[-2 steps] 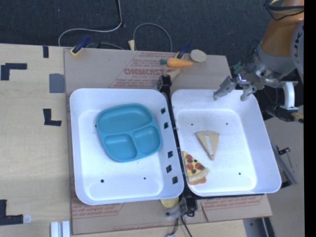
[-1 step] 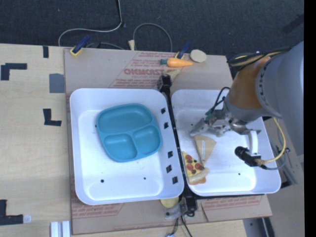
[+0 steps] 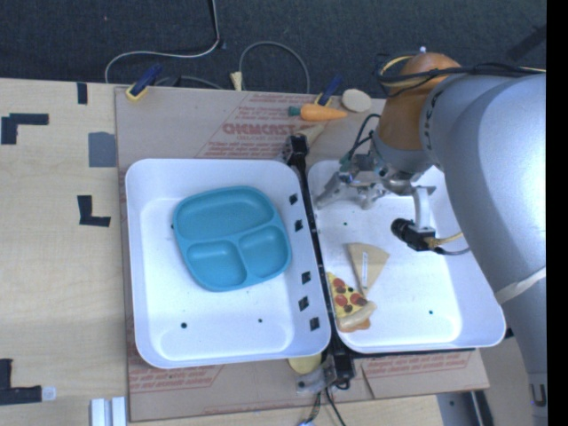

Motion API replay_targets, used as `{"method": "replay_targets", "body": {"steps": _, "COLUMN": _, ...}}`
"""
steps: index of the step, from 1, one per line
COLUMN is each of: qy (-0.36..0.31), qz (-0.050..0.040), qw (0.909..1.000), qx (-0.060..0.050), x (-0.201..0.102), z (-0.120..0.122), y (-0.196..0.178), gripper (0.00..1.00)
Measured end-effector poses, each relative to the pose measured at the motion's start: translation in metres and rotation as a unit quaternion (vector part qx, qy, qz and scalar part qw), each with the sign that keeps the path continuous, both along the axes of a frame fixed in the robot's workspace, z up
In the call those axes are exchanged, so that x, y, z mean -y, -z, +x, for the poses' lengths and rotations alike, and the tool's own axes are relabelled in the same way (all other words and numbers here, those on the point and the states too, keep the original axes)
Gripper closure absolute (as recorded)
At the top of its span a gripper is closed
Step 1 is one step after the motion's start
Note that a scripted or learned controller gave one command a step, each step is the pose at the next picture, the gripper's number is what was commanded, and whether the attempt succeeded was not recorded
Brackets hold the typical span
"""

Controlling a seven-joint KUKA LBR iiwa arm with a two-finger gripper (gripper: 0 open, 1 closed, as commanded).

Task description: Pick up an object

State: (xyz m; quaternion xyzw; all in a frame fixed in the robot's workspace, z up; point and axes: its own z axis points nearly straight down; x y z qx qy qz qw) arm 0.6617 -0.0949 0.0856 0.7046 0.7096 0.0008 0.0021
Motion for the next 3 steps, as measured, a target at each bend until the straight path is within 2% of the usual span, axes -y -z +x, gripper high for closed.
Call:
{"method": "replay_targets", "body": {"steps": 2, "qy": 0.003, "qz": -0.0001, "qw": 1.0000, "qx": 0.000, "x": 0.002, "z": -0.009, "y": 0.000, "gripper": 0.00}}
{"method": "replay_targets", "body": {"steps": 3, "qy": 0.003, "qz": 0.0006, "qw": 1.0000, "qx": -0.002, "x": 0.001, "z": 0.001, "y": 0.000, "gripper": 0.00}}
